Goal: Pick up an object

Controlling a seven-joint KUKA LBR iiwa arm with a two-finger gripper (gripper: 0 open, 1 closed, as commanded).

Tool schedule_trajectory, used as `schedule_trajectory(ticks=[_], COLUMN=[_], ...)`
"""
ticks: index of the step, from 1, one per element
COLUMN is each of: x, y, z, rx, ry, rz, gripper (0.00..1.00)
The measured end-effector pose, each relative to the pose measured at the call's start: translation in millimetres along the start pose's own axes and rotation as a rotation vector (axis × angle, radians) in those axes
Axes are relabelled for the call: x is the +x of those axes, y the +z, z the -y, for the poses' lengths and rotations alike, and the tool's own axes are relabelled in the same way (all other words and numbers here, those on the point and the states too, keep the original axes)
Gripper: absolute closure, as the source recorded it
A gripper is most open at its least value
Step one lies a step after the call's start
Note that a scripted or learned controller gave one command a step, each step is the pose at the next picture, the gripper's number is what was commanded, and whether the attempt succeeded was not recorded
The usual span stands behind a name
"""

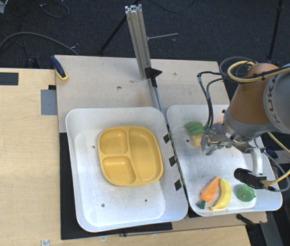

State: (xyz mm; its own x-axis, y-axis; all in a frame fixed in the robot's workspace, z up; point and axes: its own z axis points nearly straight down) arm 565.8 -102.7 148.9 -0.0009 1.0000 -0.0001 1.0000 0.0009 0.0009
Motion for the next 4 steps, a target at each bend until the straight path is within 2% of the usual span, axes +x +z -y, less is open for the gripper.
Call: schedule_trajectory(ticks=[1,2,3,4], x=[-1,49,107,160], y=[-53,-52,-65,-57], z=[-1,5,0,-2], rx=[-0.002,0.005,0.003,0.005], ry=[0.000,-0.004,-0.004,-0.003], rz=[0.000,-0.002,-0.001,-0.001], gripper=[1.00,1.00,1.00,1.00])
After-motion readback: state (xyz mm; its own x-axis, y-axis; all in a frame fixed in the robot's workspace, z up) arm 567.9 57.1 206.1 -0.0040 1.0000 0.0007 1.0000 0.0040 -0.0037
